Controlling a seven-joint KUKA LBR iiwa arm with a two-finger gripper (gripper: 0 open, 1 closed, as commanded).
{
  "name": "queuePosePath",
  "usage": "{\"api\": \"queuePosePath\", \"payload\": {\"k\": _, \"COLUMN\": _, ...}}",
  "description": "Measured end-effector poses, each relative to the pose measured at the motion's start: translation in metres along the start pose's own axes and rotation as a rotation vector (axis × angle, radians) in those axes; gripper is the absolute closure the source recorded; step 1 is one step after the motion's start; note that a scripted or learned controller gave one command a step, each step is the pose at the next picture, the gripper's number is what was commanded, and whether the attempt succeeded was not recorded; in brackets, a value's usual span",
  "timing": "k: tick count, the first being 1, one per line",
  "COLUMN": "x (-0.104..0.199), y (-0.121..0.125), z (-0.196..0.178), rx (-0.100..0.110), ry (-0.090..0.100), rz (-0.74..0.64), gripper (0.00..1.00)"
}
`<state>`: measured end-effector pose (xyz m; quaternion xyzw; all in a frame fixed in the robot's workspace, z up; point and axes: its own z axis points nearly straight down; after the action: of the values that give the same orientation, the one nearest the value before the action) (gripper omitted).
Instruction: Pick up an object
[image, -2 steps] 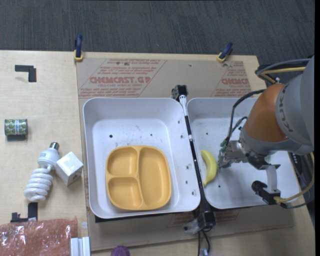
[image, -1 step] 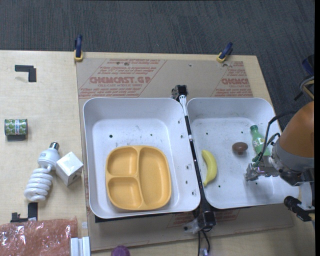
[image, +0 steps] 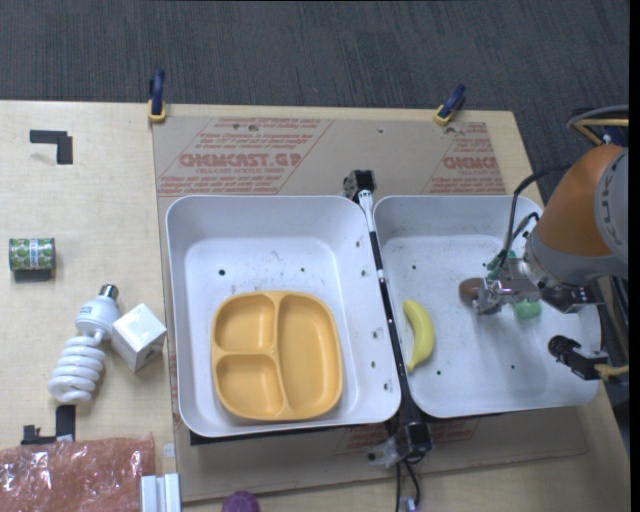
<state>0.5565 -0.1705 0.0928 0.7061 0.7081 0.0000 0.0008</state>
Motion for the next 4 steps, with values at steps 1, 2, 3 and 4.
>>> {"api": "queuePosePath", "payload": {"k": 1, "x": 0.048, "y": -0.040, "z": 0.001, "rx": 0.001, "ry": 0.001, "rz": 0.001, "gripper": 0.00}}
{"api": "queuePosePath", "payload": {"k": 2, "x": 0.076, "y": -0.079, "z": 0.001, "rx": 0.002, "ry": 0.001, "rz": 0.004, "gripper": 0.00}}
{"api": "queuePosePath", "payload": {"k": 3, "x": 0.023, "y": -0.038, "z": 0.000, "rx": 0.000, "ry": 0.000, "rz": 0.004, "gripper": 0.00}}
{"api": "queuePosePath", "payload": {"k": 4, "x": 0.036, "y": 0.097, "z": 0.000, "rx": 0.000, "ry": -0.001, "rz": 0.000, "gripper": 0.00}}
